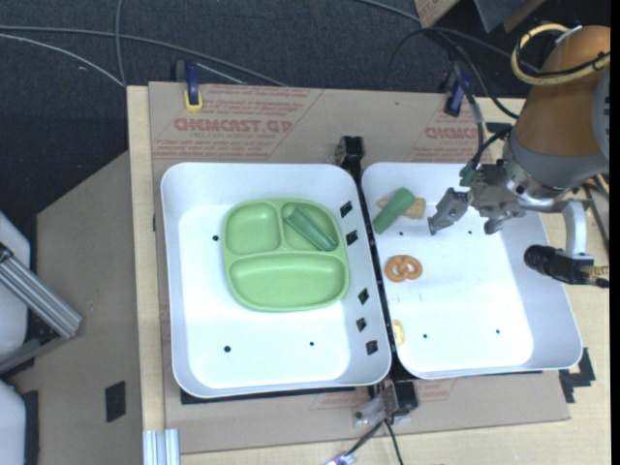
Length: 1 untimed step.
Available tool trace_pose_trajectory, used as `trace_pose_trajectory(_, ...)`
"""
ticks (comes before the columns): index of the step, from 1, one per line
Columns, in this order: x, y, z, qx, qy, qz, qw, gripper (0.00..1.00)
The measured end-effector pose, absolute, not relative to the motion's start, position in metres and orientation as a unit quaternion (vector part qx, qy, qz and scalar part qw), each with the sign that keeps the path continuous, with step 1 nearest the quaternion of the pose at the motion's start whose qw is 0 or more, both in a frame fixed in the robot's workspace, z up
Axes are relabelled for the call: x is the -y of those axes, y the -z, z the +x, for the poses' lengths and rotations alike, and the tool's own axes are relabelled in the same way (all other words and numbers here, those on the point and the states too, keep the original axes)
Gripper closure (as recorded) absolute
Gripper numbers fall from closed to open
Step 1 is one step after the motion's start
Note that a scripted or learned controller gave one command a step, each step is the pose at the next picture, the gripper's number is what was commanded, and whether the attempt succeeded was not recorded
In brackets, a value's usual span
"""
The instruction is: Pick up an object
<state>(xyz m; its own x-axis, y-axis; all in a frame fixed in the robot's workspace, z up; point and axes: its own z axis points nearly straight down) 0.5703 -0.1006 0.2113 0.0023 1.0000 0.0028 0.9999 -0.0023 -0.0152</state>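
Note:
In the right bin (504,337) lie a green object with a tan end (394,208) near the far left corner and an orange pretzel (403,268) below it. My gripper (469,219) hangs over the upper middle of this bin, to the right of the green object, its two dark fingers (445,211) spread apart with nothing between them. A small yellow bit (398,333) rests by the bin's left wall.
The left bin (194,337) holds a green divided plate (286,255) with a dark green piece (311,226) in its upper right compartment. A black divider with clips (363,250) runs between the bins. Cables trail by the arm at right.

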Motion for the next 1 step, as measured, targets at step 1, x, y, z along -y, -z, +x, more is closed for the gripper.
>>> trace_pose_trajectory(1, 0.1004, -0.2183, 0.5731, 0.707, 0.0000, -0.707, 0.001, 0.00)
